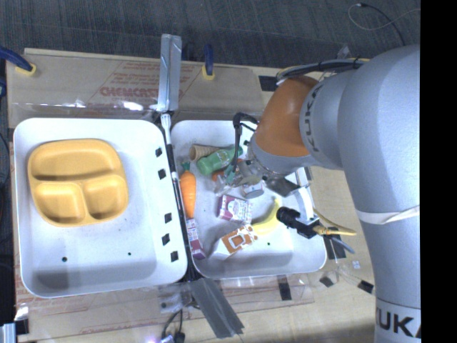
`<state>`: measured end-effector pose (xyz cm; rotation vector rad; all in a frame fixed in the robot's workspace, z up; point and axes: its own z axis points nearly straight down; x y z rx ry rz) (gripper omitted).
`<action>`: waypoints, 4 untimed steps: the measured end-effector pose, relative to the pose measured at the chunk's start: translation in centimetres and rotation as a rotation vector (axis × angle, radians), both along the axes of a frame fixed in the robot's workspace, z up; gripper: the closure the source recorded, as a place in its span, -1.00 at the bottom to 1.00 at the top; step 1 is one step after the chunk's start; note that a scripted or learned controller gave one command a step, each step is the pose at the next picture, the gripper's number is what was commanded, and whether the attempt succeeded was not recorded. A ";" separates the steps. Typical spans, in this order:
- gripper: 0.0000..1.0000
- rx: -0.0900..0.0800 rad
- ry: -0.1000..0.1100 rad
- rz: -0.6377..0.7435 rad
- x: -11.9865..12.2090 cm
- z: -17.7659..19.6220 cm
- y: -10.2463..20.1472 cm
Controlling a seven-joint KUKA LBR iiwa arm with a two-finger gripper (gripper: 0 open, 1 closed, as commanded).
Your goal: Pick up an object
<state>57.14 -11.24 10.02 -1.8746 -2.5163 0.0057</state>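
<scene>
The pincer (239, 176) is low among the right bin's (300, 263) clutter; I cannot tell its state. Green bottle (212, 163) just left; nothing visibly lifted yet.

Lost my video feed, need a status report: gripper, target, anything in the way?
Gripper low in right bin, beside green bottle; grip unconfirmed. Carrot, banana, small cartons crowd around.
</scene>
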 end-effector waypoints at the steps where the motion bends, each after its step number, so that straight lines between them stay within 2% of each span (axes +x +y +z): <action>1: 1.00 0.001 -0.004 0.022 1.6 12.5 7.8; 2: -1.00 0.001 -0.003 0.022 1.6 12.5 7.8; 3: -1.00 -0.001 -0.003 -0.027 4.0 8.9 1.5; 4: -1.00 0.001 -0.002 0.092 2.2 -0.9 -4.3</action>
